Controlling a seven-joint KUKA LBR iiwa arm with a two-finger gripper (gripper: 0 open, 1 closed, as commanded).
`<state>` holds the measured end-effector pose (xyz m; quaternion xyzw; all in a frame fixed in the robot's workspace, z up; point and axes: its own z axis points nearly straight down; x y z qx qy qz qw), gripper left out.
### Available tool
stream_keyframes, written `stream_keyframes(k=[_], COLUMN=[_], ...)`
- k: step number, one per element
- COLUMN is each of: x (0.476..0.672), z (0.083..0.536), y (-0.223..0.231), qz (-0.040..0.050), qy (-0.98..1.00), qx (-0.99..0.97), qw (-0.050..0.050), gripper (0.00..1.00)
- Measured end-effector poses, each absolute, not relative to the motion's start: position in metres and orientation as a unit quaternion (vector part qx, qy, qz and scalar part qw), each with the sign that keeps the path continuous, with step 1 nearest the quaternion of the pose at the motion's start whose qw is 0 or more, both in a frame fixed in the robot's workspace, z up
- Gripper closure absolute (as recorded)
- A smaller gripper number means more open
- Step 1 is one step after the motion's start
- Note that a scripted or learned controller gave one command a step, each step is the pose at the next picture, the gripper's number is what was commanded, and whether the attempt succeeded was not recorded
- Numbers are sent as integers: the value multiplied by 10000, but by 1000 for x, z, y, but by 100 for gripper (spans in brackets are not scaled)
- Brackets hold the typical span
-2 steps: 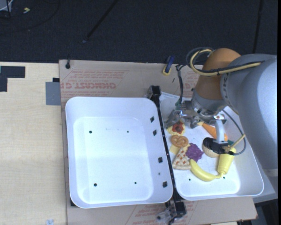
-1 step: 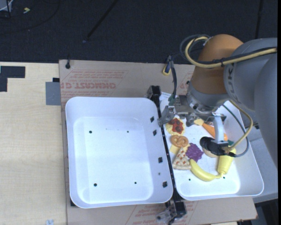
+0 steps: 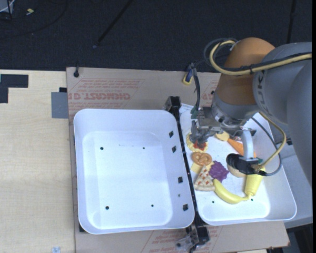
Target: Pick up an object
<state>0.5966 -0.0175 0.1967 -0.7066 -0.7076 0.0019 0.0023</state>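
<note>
Fingers (image 3: 200,139) seemingly just above the pretzel (image 3: 201,157).

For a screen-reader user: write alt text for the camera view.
A grey arm with an orange band reaches from the right, its gripper low over toy food in the right bin: a banana, grapes, a pretzel and a pizza slice. The left bin sits beside it on the bench.

The shallow white left bin (image 3: 127,170) offers open floor throughout. In the white right bin (image 3: 276,204), small toy foods — yellow banana (image 3: 227,194), purple grapes (image 3: 218,170), brown pretzel (image 3: 202,158), waffle wedge (image 3: 204,182) — crowd the left and middle; the near right corner stays free.
</note>
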Motion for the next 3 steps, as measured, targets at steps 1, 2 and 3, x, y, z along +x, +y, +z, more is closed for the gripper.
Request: stream_keyframes(k=[1,2,3], x=[628,594,598], z=[187,308,508], y=[-5,-12,-2], qz=[3,-20,-56], qy=[-7077,-7076,-7082], qx=[-7065,-7066,-7060], qw=[6,-17,-56], gripper=[100,100,100])
